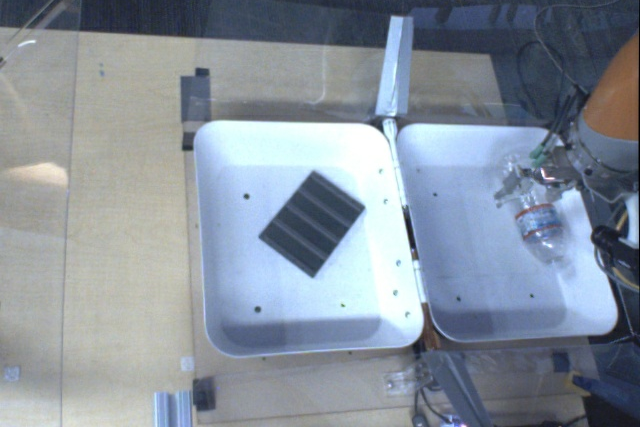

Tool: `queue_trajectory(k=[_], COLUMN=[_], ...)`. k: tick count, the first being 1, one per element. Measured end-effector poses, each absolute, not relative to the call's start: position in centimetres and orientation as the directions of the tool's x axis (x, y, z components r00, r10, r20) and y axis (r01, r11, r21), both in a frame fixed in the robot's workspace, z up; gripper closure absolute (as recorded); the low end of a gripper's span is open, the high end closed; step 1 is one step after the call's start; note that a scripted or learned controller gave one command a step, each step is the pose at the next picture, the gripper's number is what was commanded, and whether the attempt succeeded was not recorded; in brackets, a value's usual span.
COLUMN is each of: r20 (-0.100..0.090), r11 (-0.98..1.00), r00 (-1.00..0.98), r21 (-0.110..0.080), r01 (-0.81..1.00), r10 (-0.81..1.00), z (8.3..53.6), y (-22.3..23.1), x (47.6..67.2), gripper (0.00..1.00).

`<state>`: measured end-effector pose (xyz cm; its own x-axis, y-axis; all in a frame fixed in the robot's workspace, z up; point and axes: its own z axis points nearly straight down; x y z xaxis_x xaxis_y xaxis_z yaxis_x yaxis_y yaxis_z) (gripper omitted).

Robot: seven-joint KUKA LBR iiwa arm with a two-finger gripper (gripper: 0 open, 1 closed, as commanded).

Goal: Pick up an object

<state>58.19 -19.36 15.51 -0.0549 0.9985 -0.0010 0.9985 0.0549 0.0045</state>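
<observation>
Two white bins: dark ribbed slab (pixel 312 222) in left bin (pixel 215 245), clear bottle (pixel 541 223) in right bin (pixel 450 245) beneath gripper (pixel 527 178), grip state unclear.

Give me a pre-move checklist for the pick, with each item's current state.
1. Target in reach: a clear plastic bottle lies in the right bin, just below the gripper: ok.
2. Gripper over the bottle: it sits at the bottle's upper end, not centered: not ok.
3. Finger state: cannot tell.
4. Bottle held: nothing seen between the fingers: not ok.
5. Other object: the dark ridged block lies flat in the left bin, apart from the arm: ok.
</observation>
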Motion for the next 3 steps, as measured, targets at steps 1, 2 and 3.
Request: queue_trajectory(k=[1, 2, 3], r20=[-0.005, -0.007, 0.003], r11=[0.076, 0.08, 0.066], r00=[-0.076, -0.079, -0.066], r21=[0.015, 0.02, -0.002], r01=[0.997, 0.997, 0.998], r10=[0.997, 0.997, 0.998], z=[9.1, 10.4, 17.7], y=[-20.5, -20.5, -10.2], x=[62.1, 62.3, 66.5], gripper=[0.0, 1.0, 1.0])
